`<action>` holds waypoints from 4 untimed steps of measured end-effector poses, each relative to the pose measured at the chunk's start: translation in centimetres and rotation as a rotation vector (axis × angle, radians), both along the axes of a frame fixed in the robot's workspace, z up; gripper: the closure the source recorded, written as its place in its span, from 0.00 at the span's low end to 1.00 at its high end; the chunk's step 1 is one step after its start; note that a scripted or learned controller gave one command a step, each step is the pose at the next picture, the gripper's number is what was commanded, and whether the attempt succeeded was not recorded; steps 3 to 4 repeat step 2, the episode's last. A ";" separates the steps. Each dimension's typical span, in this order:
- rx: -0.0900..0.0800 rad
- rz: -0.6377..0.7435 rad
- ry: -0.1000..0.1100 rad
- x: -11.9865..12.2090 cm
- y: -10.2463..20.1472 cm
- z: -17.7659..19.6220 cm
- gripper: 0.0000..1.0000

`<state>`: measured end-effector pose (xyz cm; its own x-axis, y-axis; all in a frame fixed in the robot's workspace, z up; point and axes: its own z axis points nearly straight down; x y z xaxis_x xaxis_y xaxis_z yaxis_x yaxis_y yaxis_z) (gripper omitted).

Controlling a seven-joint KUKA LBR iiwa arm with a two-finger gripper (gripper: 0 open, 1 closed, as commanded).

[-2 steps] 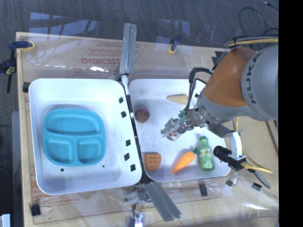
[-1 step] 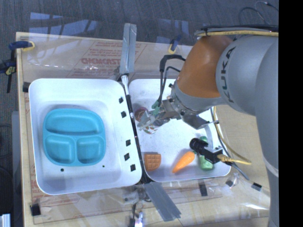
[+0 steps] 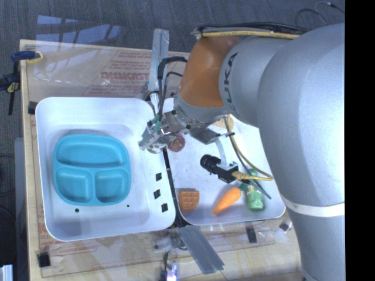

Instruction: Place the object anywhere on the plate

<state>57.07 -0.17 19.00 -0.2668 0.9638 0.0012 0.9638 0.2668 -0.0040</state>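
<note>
Blue plate point(image 3: 89, 167) lies in the left bin point(image 3: 48, 117), in the left half of the frame, flat on the bin's floor. It has three compartments, one wide one toward the top of the frame and two smaller ones below it, and nothing rests on it.

The gripper point(image 3: 153, 140) hangs near the frame's centre, over the seam where the left bin meets the right bin point(image 3: 190, 171), at the upper part of that seam. It is well apart from the plate. Whether the gripper is clenched or released cannot be told from this angle, and no item can be made out in its grasp. Just to its right, at the upper left of the right bin, is a small brown round piece point(image 3: 177, 144), partly under the wrist; whether it touches the gripper is unclear.

Along the lower edge of the right bin lie three more items in a row: a tan waffle-like square point(image 3: 188, 199) at the left corner, an orange carrot point(image 3: 228, 198) tilted beside it, and a green item point(image 3: 255, 200) further right.

The grey arm point(image 3: 293, 110), with its orange band point(image 3: 204, 75), fills the upper right of the frame and hides much of the right bin.
</note>
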 end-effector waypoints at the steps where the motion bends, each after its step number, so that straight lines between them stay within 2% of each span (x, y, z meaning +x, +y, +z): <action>1: 0.000 0.083 0.001 -2.1 6.0 0.1 1.00; 2: 0.000 0.083 0.001 -2.1 6.0 0.1 0.00; 4: 0.000 0.083 0.001 -2.1 6.0 0.1 0.00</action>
